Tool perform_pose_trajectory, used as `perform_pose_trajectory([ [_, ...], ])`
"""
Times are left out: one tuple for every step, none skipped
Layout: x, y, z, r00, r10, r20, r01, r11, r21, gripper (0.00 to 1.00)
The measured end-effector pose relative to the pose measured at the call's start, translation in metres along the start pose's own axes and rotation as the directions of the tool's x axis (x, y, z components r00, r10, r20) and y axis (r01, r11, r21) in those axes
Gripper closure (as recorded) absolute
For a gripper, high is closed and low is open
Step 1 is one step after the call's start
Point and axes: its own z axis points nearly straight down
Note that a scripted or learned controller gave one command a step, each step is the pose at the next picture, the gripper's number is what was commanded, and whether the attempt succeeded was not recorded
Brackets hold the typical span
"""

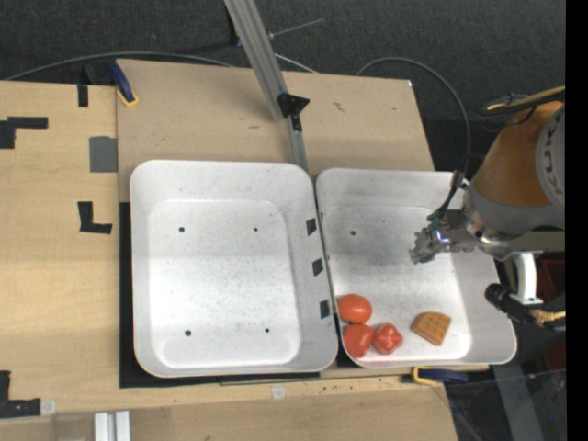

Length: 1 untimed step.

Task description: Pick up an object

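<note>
In the right bin point(386, 200), three red pieces lie near the front left corner: a round red tomato point(356, 309), a red piece point(357, 340) against the front wall, and a small red pepper-like piece point(388, 338). A tan waffle-like biscuit point(431, 327) lies to their right. My gripper point(426, 246) hangs over the right side of this bin, above and behind the biscuit, apart from every object. Nothing shows between its tips.
The left bin point(220, 265) sits beside the right one, joined by black clips point(317, 266). A grey metal pole point(262, 49) slants in from the top. A cable point(441, 90) runs behind the right bin. The arm's orange-banded body point(524, 168) fills the right edge.
</note>
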Motion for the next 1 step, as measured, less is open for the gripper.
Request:
perform_pose_trajectory([
  [0.0036,-0.0082,-0.0509,1.000,-0.001,-0.001,0.001,1.000,0.000,1.00],
])
